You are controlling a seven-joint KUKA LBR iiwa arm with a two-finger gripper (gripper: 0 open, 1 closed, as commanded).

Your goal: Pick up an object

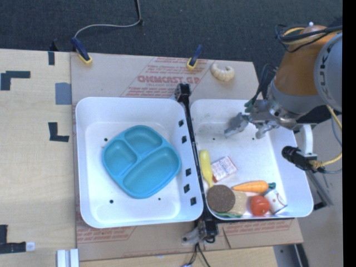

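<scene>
Clearly the claw (248,128) hangs with its fingers spread wide and nothing between them, over the bare far end of the right bin (303,207); the carrot (251,187) lies nearer the camera, its long axis crosswise.

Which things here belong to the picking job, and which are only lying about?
Job: tool; right bin items: banana, carrot, tomato, packet, round brown piece.
Lying about: blue plate, left bin, beige object outside the bins.
</scene>
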